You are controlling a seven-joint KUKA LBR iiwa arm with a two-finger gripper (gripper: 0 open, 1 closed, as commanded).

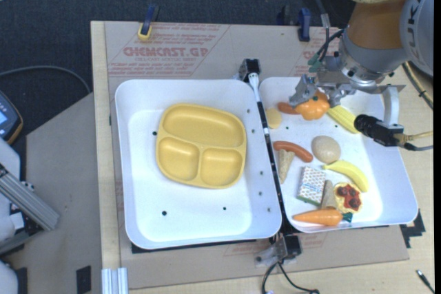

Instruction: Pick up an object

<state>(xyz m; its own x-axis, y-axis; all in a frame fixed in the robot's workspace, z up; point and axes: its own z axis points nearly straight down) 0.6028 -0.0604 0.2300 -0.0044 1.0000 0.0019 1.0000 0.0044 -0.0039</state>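
Observation:
My gripper (315,94) hangs low over the far part of the right bin (393,169), reaching in from the upper right. Directly under it, touching or nearly touching, lies an orange pepper-like toy (313,109); the gripper's body hides its top. A yellow corn-like piece (342,118) lies just right of the toy. Closer to the front are a red sausage (292,150), a beige potato (326,148), a banana (348,174), a patterned cracker packet (311,184) and a carrot (318,217).
A yellow divided plate (201,146) lies in the left bin (138,169). A cone piece (284,165) and a pale chip (274,119) rest by the divider between the bins. A black cable fitting (375,129) juts over the right bin.

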